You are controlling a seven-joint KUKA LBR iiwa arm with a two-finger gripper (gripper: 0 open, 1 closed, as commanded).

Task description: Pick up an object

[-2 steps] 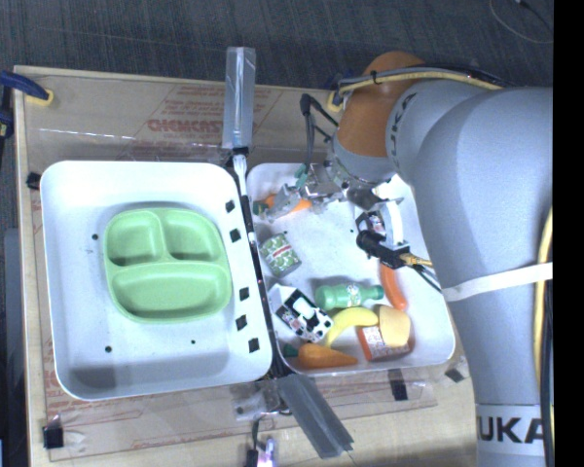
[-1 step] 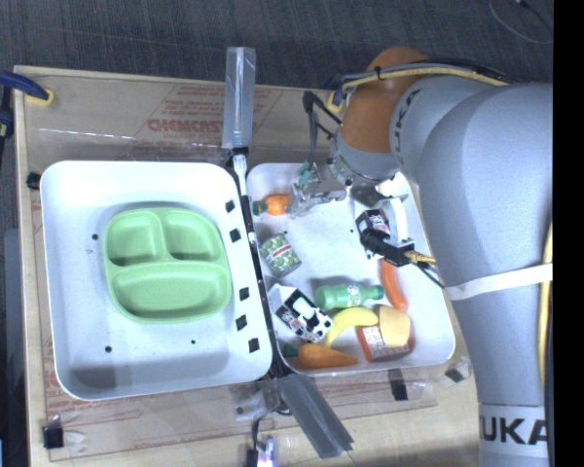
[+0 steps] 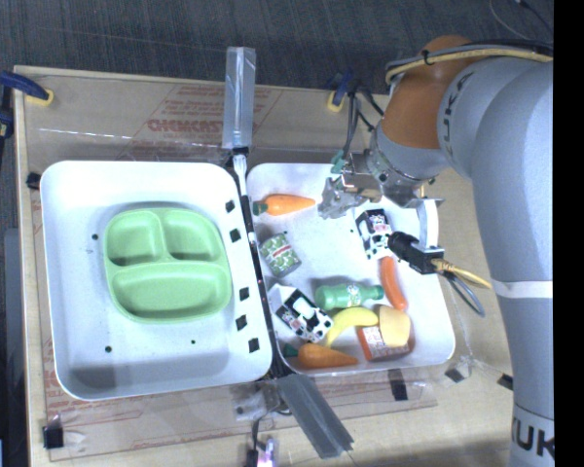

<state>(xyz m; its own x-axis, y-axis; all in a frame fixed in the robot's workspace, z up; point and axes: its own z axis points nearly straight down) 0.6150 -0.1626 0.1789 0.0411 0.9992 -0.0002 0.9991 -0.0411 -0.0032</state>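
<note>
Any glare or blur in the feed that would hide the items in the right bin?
Camera view: the right bin floor is washed out near its top, around the gripper, which looks slightly soft. The carrot, green bottle and banana read clearly. The green tray is evenly lit, with soft shadows.

A green divided plate (image 3: 165, 264) sits in the left white bin (image 3: 68, 188) — blue clamps (image 3: 24, 88) grip the bench's far edge.

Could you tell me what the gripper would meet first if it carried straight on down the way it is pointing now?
Probably the bare floor of the right bin: the gripper hangs beside the carrot, apparently just clear of it, though depth is unclear.
</note>
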